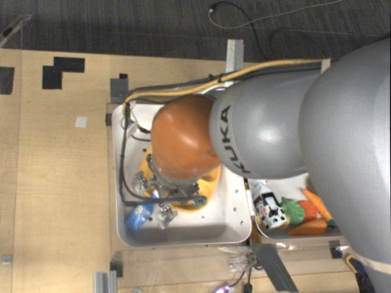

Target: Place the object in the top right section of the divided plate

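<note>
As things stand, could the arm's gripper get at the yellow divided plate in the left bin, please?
Probably yes: the gripper hangs directly over the yellow divided plate in the left bin, and nothing visible stands between them, though the arm hides most of the plate.

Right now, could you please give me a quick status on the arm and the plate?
Gripper low over left bin, grasp unclear. Yellow divided plate mostly hidden under the wrist. Blue object beside it. Toys in right bin.
</note>
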`<state>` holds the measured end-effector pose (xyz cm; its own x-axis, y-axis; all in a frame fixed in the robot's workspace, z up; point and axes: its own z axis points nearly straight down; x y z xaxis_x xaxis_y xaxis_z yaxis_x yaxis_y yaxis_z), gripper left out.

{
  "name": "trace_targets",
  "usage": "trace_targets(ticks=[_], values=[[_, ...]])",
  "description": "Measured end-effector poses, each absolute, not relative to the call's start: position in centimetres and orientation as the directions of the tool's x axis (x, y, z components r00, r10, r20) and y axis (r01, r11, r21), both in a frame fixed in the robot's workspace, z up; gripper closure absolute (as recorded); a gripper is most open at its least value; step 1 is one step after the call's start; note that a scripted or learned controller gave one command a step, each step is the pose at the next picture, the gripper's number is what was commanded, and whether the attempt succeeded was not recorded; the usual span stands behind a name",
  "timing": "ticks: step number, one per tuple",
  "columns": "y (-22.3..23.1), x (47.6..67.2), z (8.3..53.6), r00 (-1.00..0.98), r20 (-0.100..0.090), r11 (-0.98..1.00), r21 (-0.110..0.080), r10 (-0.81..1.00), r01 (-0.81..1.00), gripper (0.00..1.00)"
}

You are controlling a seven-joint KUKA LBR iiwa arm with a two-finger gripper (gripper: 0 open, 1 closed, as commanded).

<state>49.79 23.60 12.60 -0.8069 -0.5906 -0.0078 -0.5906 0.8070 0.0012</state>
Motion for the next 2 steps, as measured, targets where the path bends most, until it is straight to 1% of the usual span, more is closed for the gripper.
trace_targets(ticks=[1, 2], values=[[13.8, 57.0, 15.9, -0.772, -0.010, 0.772, -0.003, -0.635, -0.635, 0.00], [15.1, 51.4, 11.3, -0.410, -0.031, 0.411, -0.035, -0.911, -0.911, 0.00]])
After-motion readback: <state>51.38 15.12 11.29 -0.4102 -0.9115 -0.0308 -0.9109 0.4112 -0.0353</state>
